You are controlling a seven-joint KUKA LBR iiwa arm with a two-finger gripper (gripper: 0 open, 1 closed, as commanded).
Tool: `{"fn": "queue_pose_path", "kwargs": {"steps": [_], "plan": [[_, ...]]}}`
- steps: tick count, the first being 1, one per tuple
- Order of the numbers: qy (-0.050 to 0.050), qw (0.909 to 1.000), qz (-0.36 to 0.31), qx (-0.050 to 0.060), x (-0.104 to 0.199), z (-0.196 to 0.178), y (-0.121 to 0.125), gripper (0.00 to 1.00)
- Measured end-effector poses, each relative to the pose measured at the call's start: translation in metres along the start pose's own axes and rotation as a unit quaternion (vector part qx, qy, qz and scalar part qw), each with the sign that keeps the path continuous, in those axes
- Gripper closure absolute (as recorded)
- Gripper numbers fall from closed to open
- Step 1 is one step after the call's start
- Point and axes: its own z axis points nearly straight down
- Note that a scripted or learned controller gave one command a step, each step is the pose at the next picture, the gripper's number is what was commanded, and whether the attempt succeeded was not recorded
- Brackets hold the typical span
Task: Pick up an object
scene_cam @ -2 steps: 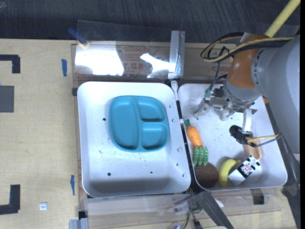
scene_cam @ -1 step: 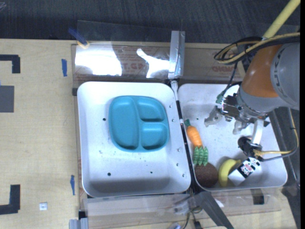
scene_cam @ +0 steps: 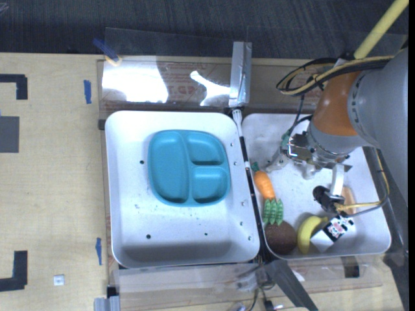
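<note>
Objects for picking: a carrot (scene_cam: 264,185), a bunch of green pods (scene_cam: 273,210), a brown round fruit (scene_cam: 281,237), a banana (scene_cam: 307,233) and a small white-and-black item (scene_cam: 338,228), all in the right bin (scene_cam: 262,131).
Their places: the carrot lay against the bin's left wall, with the green pods just below it and the brown round fruit at the near left corner. The banana touched the brown fruit along the near edge, and the white-and-black item sat just beside the banana, toward the near right corner.
End effector (scene_cam: 303,159): it hung over the bare far half of the right bin, apart from every object. Whether it was released or clenched, I cannot tell. Nothing was seen in its grasp.
Arm (scene_cam: 382,102): grey, with an orange band (scene_cam: 334,105), it crossed the right bin's far right corner.
Left bin (scene_cam: 130,193): white and shallow, it held a blue divided tray (scene_cam: 189,167) toward its far edge.
Tabletop (scene_cam: 52,193): pale wood, with black tape marks (scene_cam: 19,86) along its left edge and small blue tape strips (scene_cam: 87,91) near the left bin.
Behind the bins: a clear sheet (scene_cam: 162,80) caught bright glare, and a metal bracket (scene_cam: 240,73) stood above the seam between the bins.
Room: dark grey carpet floor (scene_cam: 162,5) ran beyond the far edge, and a yellow pole (scene_cam: 386,18) slanted across the far right corner.
</note>
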Motion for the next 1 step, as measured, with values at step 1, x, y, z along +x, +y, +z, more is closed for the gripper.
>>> {"fn": "queue_pose_path", "kwargs": {"steps": [1], "plan": [[-0.001, 0.9996, 0.028, -0.002, -0.0714, 0.0000, -0.0251, 0.00]]}}
